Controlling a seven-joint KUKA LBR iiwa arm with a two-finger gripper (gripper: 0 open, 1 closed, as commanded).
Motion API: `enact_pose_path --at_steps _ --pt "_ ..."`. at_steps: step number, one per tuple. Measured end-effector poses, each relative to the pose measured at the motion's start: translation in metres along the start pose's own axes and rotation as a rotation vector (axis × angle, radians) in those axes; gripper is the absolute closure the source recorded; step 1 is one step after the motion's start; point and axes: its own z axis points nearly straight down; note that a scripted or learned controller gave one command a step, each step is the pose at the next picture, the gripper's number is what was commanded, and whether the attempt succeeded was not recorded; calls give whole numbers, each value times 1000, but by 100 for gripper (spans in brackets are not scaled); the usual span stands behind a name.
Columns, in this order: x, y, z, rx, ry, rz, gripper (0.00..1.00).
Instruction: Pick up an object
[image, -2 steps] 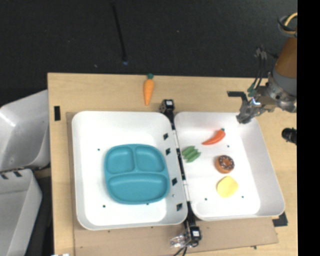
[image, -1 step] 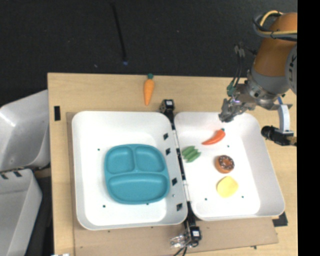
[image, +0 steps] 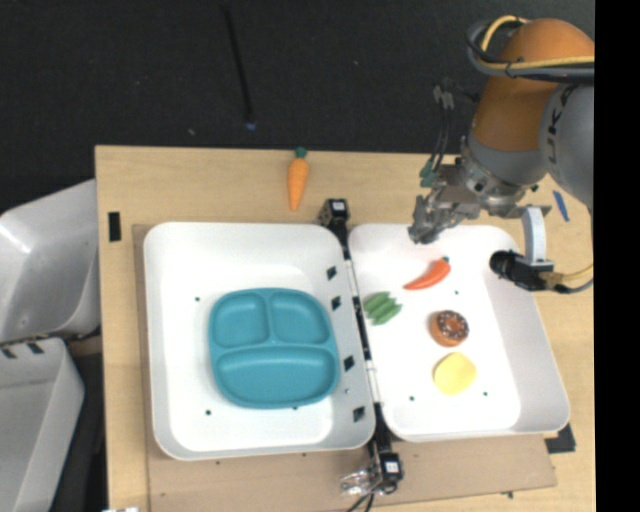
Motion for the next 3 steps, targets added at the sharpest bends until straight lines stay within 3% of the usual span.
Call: enact_pose_path --at_steps 2,3 --pt "107 8 4 -3 0 0 100" --pt "153 -1 13 0 -1 1 100"
